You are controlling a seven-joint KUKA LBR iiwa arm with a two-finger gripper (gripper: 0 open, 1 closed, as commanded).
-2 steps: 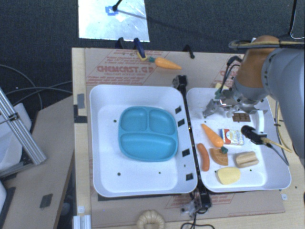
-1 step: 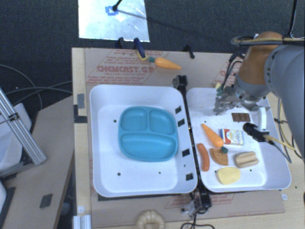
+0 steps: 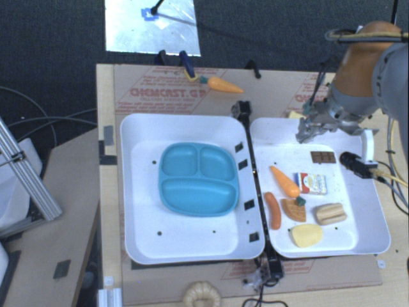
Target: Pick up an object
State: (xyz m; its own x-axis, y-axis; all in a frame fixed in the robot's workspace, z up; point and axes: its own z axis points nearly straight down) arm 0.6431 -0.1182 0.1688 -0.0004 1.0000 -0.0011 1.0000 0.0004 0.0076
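— Where's your target?

— The chocolate bar (image 3: 323, 157) lies flat in the right bin (image 3: 374, 232), just below and slightly right of my gripper (image 3: 308, 132), long axis left-right.

— Holding anything?

— I can't tell.

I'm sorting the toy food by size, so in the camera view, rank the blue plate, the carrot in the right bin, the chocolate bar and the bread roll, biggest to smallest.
1. Blue plate, by far.
2. Carrot.
3. Bread roll and chocolate bar look too alike to rank.
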